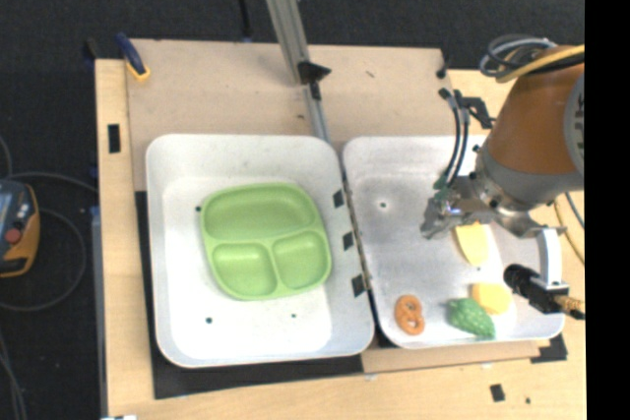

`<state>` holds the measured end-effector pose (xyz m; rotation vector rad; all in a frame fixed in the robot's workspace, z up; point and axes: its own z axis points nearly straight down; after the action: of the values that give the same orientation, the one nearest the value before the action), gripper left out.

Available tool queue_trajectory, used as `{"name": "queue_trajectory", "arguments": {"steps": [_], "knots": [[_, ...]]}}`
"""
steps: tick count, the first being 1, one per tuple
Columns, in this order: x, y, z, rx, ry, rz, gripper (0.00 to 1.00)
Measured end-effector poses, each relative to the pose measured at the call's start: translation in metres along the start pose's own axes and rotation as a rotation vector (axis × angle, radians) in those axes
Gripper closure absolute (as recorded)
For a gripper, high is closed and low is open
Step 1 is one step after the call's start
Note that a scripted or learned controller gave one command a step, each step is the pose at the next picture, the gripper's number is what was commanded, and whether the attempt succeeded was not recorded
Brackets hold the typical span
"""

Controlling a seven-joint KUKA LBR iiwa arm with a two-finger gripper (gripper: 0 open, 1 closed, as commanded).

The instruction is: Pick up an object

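Observation:
In the right bin (394, 174) lie a pale yellow wedge (473, 243), a smaller yellow block (491, 297), a green bumpy toy (471, 318) and an orange pretzel-shaped piece (409, 314). My gripper (438, 216) hangs over the bin's middle, just left of the pale yellow wedge, under the orange-banded wrist (536, 133). Nothing shows between its fingers.
The left bin (177, 172) holds a green divided plate (266, 241). A metal post (285, 10) rises behind the bins. A black clamp (536, 288) sticks out over the right bin's right edge. Cables run along the arm.

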<state>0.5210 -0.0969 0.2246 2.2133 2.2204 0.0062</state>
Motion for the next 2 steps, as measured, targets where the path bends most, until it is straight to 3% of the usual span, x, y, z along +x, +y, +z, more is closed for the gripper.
{"name": "queue_trajectory", "arguments": {"steps": [2], "knots": [[0.096,0.052,-0.002,0.006,0.003,-0.005,1.00]]}}
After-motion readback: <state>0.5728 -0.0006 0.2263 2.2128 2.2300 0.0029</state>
